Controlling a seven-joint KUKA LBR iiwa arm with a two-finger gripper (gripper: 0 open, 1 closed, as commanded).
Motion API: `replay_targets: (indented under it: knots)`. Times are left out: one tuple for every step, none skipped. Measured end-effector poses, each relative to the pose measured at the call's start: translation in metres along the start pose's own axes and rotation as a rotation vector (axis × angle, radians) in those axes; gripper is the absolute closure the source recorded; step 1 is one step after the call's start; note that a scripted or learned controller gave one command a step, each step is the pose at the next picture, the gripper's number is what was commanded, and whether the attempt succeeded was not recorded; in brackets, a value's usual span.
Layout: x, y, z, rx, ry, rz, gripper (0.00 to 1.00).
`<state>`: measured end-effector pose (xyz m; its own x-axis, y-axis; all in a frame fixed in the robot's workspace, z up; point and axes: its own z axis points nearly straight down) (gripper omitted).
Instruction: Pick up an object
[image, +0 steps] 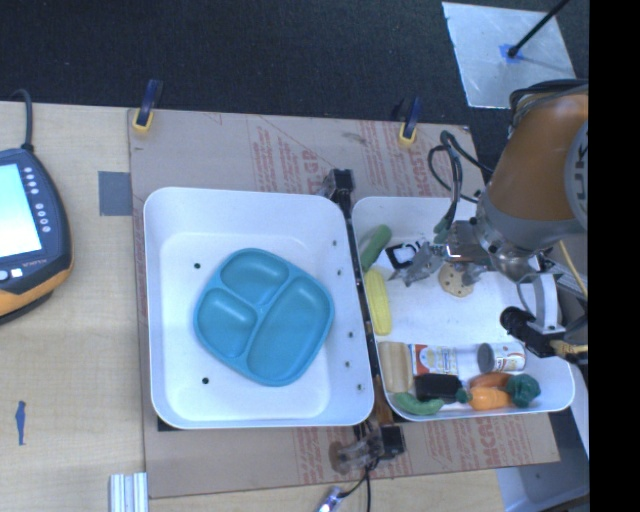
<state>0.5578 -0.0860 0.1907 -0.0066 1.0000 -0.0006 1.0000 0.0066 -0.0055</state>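
Note:
My gripper hangs over the upper left part of the right bin, reaching in from the orange-banded arm. It is open, and only white bin floor shows between its fingers. A green cucumber and a yellow corn cob lie just to its left, by the bin's left wall. Just to its right, under the wrist, sits a round tan disc. Nothing is held.
Along the right bin's front wall lie a small bottle, a black block, a green pod, an orange piece and a green broccoli. The left bin holds a blue divided plate. A teach pendant lies at the far left.

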Motion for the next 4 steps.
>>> replay_targets:
  knots:
    - [-0.01,0.042,0.094,-0.001,-0.002,0.001,0.0]
    - [-0.008,0.093,0.098,0.033,0.008,0.01,0.0]
    - [-0.009,0.093,0.098,0.032,0.008,0.01,0.0]
    - [0.027,0.099,-0.004,-0.006,0.001,0.001,0.0]
